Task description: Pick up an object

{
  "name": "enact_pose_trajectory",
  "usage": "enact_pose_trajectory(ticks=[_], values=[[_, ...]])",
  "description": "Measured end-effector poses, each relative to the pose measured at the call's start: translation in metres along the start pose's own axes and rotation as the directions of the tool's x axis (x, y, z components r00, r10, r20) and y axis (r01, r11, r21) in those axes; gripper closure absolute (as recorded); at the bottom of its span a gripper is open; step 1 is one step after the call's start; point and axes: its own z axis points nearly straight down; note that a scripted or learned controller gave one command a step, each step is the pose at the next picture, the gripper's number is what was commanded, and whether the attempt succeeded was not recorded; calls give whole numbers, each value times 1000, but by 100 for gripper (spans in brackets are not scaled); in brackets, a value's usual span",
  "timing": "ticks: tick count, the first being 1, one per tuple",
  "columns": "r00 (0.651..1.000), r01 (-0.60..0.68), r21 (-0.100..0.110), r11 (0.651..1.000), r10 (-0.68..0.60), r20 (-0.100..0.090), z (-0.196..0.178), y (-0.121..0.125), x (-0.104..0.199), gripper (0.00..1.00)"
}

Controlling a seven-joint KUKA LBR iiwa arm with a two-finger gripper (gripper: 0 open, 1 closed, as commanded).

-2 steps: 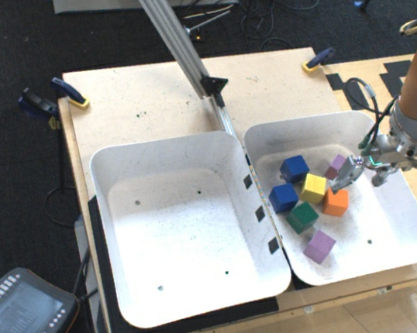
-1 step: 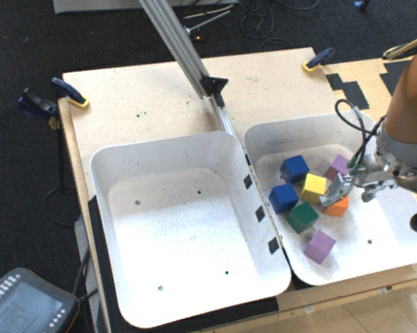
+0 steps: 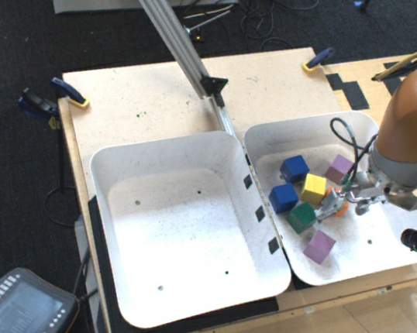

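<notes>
In the right bin (image 3: 380, 256), the claw (image 3: 332, 205) touches the yellow cube (image 3: 313, 186).

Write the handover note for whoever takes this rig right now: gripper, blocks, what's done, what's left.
Gripper: down in the right bin, among the blocks, beside the yellow block and the green block. Whether it grips anything cannot be seen from here.
Blocks: two blue blocks, yellow, green and two purple blocks sit clustered in the right bin. Something orange shows at the gripper tip.
Done: the arm has reached the cluster.
Left: no block is visibly lifted; confirm a grasp, then raise it.
</notes>
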Motion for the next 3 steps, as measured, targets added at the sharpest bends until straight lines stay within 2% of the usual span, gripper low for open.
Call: enact_pose_trajectory(ticks=[1,2,3], values=[[1000,3,-24,1000,-3,6,20,6,-1,0],[1000,1,-21,1000,-1,3,13,6,-1,100],[1000,3,-10,1000,-3,3,-33,0,-3,100]])
